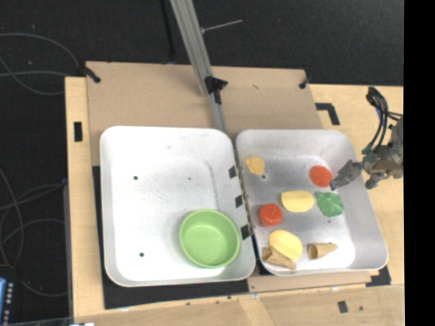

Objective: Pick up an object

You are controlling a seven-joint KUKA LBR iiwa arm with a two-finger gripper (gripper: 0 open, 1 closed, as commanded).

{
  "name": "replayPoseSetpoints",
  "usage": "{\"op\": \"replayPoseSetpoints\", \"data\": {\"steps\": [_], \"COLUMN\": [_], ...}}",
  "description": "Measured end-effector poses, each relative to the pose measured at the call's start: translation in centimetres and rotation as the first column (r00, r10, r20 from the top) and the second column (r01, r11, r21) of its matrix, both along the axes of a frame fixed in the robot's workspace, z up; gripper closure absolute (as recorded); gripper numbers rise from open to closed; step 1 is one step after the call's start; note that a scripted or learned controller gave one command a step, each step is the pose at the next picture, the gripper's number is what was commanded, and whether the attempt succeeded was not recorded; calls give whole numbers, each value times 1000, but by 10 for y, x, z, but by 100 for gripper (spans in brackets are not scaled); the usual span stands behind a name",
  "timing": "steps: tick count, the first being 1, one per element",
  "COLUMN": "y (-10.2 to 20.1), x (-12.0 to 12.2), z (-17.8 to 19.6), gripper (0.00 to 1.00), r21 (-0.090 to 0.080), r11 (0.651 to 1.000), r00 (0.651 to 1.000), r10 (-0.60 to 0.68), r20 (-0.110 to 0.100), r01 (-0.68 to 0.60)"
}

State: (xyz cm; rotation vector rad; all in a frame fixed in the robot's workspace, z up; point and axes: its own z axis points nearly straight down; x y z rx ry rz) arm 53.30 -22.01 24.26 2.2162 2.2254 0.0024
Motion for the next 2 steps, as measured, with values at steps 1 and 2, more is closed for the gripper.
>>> {"op": "replayPoseSetpoints", "data": {"steps": [1,2], "y": [0,4], "x": [0,-8], "z": [0,-47], "gripper": [0,0], "r21": [0,-2], "r11": [1000,1000], "r00": [1000,1000], "r10": [0,-4], "r20": [0,-5], "r01": [0,4]}}
